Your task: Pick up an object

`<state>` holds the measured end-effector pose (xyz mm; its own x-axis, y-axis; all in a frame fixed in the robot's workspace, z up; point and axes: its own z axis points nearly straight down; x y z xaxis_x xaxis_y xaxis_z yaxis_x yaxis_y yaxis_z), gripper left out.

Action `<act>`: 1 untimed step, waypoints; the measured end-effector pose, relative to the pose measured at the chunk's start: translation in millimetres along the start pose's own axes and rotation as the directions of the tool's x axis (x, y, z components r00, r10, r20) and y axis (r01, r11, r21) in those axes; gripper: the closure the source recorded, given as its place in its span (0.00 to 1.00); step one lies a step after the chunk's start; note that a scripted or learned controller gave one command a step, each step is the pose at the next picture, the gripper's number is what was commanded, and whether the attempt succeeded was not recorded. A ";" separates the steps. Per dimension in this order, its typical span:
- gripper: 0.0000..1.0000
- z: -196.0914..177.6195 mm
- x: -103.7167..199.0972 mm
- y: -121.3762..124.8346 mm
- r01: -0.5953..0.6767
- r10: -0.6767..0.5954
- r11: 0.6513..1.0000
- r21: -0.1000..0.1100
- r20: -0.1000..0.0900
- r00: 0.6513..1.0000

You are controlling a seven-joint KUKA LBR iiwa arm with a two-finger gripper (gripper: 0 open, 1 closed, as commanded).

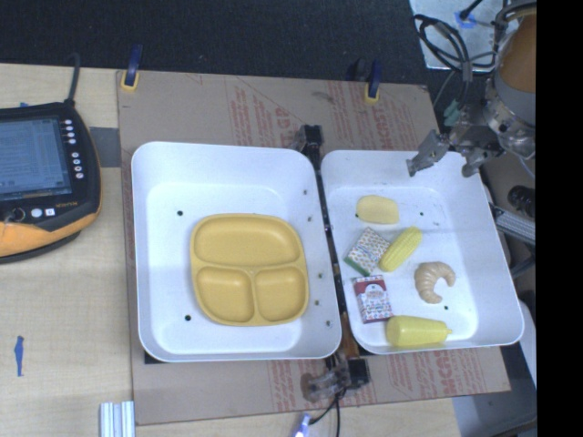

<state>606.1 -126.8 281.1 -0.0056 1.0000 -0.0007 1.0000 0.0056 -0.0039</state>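
The right bin point(474, 198) holds several items: a pale yellow lump point(377, 209), a yellow corn cob point(401, 248), a small green-and-white packet point(366, 249), a tan croissant point(434, 280), a red packet point(372, 299) and a yellow banana-shaped piece point(417, 331). My gripper point(449, 157) hangs over the bin's far right corner, its two fingers spread apart with nothing between them. It is well clear of the items, which lie nearer the camera and to its left.
The left bin point(164, 189) carries a yellow three-part plate point(248, 269). A teach pendant point(41, 176) lies at the bench's left edge. Both bins sit on a cardboard sheet point(273, 107) held by blue clamps. Cables hang at the top right.
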 end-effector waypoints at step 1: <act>0.00 132.3 3.2 -39.5 0.000 0.000 1.000 0.003 0.000 1.000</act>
<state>566.1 -123.9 149.0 -0.0058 1.0000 -0.0010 1.0000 0.0058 -0.0065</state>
